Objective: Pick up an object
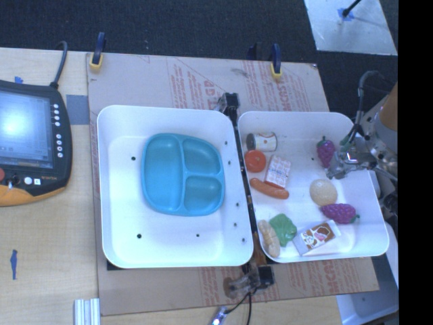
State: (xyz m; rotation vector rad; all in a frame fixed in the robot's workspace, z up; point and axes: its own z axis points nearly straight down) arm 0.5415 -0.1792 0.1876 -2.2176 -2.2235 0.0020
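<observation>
Two shallow white bins sit side by side on the table [40, 249], and places here are given relative to the seam between them. Left of the seam, the left bin [118, 249] holds a blue divided plate [183, 175] lying flat near its middle. Right of the seam, the right bin [369, 249] holds the loose objects: closest to the seam, a small can [264, 141], a red tomato [255, 160], an orange sausage [269, 189] and a tan bread roll [268, 238]; a little farther, a white and red packet [279, 170], a green vegetable [283, 227] and a small carton [316, 237]; farthest, a cream egg-like ball [323, 192], a purple eggplant [326, 152] and purple grapes [339, 212]. The gripper [344, 162] hangs over the bin's far right side, just beside the eggplant; I cannot tell whether its fingers are open or closed.
</observation>
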